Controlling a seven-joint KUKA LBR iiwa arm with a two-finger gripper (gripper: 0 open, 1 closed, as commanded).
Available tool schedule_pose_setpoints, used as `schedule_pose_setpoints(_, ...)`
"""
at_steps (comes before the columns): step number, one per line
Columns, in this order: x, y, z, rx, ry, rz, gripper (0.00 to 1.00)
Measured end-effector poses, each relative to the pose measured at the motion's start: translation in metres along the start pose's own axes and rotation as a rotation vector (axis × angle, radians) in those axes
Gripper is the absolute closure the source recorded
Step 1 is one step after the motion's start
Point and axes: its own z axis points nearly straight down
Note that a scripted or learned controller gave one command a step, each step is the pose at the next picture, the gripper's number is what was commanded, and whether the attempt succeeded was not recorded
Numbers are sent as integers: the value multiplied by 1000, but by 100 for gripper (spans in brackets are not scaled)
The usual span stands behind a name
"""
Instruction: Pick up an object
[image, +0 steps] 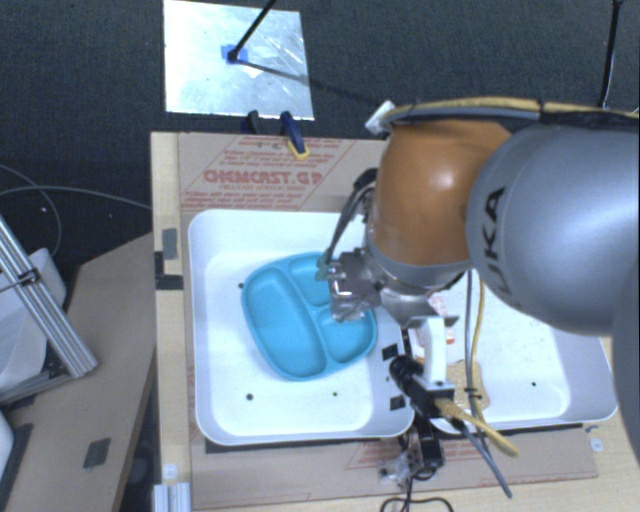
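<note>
Nearest the lens: big grey arm (540, 230) with orange band, reaching in from the right and hanging over the seam between the two bins. Far left: white left bin (225, 400), sitting on printed cardboard (260, 175). Inside it, toward its right half: blue divided plate (285, 325), lying flat on the bin floor, only loose thing seen there. At the plate's right rim: gripper (343, 290), down low, touching the rim or just above it, can't tell which. Jaw state not readable from this angle, metal parts bunched under the wrist; cannot tell wide or narrow, nothing seen held. Further right: white right bin (560, 385), largely covered by the arm, contents too hidden to name. Progress, as a judgement: approach looks done, tool parked at plate edge; grasp unconfirmed, lift not yet done, plate flat in the bin. Left to do: close on rim, raise, carry clear of bin wall.
</note>
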Motion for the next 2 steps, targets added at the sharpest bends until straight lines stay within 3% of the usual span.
schedule_pose_setpoints(2,-3,2,-17,2,-2,1,100)
